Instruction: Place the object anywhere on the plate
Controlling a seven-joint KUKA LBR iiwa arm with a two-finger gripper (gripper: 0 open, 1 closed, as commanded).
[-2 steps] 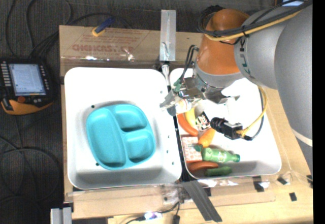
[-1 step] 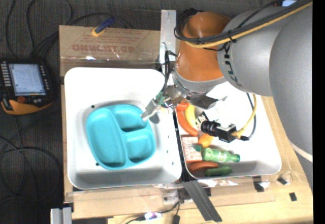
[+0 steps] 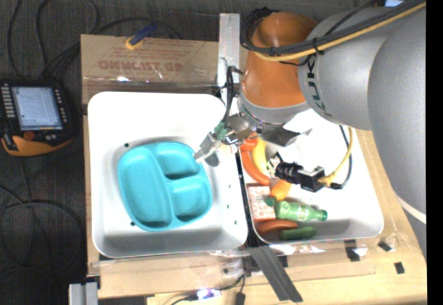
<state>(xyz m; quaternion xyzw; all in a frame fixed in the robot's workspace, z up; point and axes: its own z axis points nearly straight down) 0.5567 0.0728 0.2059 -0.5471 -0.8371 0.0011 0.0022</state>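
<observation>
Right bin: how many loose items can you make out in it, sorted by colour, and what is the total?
Green: 2, a bottle and a pepper
Orange: 2, a curved peel-shaped piece and a small chunk
Red: 2, a printed box and a flat piece under the bottle
Total: 6, though the arm hides part of the bin.

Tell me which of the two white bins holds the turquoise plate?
The left bin holds the turquoise divided plate; the right bin holds a green bottle and other small items.
</observation>
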